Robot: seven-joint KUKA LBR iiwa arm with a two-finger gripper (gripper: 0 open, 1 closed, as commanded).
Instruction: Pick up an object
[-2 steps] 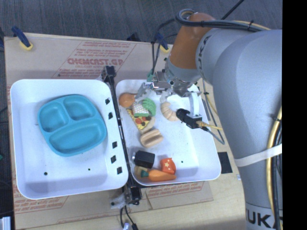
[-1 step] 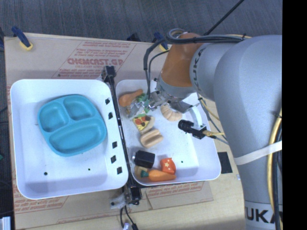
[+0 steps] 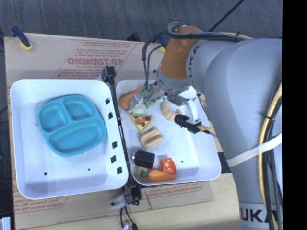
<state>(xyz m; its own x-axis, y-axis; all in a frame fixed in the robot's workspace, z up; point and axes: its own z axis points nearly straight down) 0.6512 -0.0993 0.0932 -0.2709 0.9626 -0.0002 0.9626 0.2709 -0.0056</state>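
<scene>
The claw (image 3: 144,98) is low in the right bin (image 3: 204,162), over the toy foods at its far left corner, beside the pizza slice (image 3: 140,120); I cannot tell its state; this seems the reaching step; next it must close and lift.

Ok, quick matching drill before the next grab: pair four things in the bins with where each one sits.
Things:
1. blue divided plate
2. carrot
3. hot dog bun
4. black block

Places:
A. middle of the right bin
B. left bin
C. near edge of the right bin
D. just above the carrot, by the divider

Pairs: 1-B, 2-C, 3-A, 4-D
</scene>
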